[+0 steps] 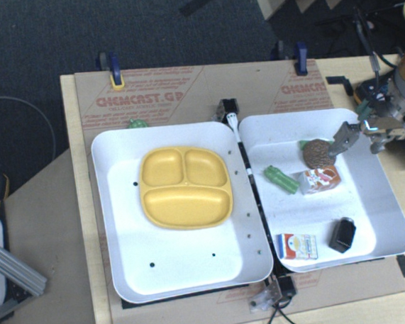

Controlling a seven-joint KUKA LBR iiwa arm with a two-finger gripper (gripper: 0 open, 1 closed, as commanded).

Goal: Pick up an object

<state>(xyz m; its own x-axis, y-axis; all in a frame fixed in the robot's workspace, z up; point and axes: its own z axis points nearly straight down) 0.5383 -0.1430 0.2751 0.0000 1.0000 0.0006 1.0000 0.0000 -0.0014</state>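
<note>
Your end effector (344,137) sits at the right bin's (387,197) far right rim, low beside the round brown textured object (316,153); whether it is spread or pinching, you cannot tell. Judged step: approach, nothing lifted yet. Next move calls for a centred descent over that brown object. The red-and-white packet (323,178) touches its near side and the green cylindrical piece (280,179) lies left, so clearance is tight; open floor lies towards the right rim.

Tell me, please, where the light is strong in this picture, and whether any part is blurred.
In the camera view, the left bin glares brightest on its bare white floor; the yellow tray shows soft highlights; small things in the right bin cast short shadows; the gripper at the right edge looks slightly blurred.
</note>
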